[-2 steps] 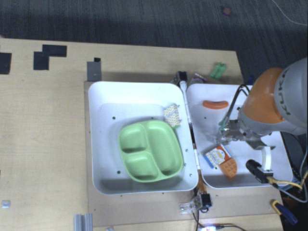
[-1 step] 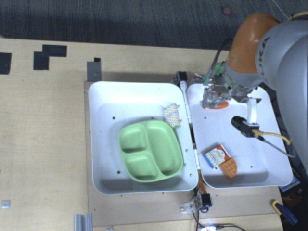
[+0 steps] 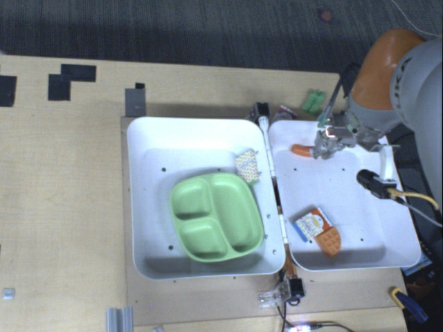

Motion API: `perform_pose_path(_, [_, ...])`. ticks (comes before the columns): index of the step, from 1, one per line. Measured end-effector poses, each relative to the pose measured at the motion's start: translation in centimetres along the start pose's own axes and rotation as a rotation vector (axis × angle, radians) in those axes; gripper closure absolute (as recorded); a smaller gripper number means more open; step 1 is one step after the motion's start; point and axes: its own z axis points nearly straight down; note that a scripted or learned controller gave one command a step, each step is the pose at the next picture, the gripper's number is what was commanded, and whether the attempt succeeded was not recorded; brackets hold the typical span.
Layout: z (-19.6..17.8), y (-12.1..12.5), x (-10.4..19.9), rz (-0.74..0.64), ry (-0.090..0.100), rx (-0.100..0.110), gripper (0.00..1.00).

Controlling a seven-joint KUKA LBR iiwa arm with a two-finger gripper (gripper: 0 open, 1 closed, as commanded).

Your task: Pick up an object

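Observation:
My gripper point(image 3: 324, 148) hangs low over the far end of the right bin point(image 3: 387, 247). Just to its left lies a small orange carrot-like piece point(image 3: 301, 150), close to the gripper or touching it; I see nothing held. Near the front of the same bin lie a blue, white and orange packet point(image 3: 311, 224) and, against it, an orange waffle-like piece point(image 3: 331, 241). In the left bin point(image 3: 149, 185) rests a green divided plate point(image 3: 217, 216), with a small yellow-and-white patterned piece point(image 3: 247, 164) at its far right corner.
A green thing point(image 3: 313, 102) and a small black thing point(image 3: 261, 109) lie on the bench behind the bins. A ridge point(image 3: 273, 185) separates the two bins. The arm's orange band point(image 3: 381, 68) rises at the right.

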Motion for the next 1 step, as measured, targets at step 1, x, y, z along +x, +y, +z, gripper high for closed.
perform_pose_path(1, [-0.01,0.03,0.09,-0.001,0.001,0.000,0.00])
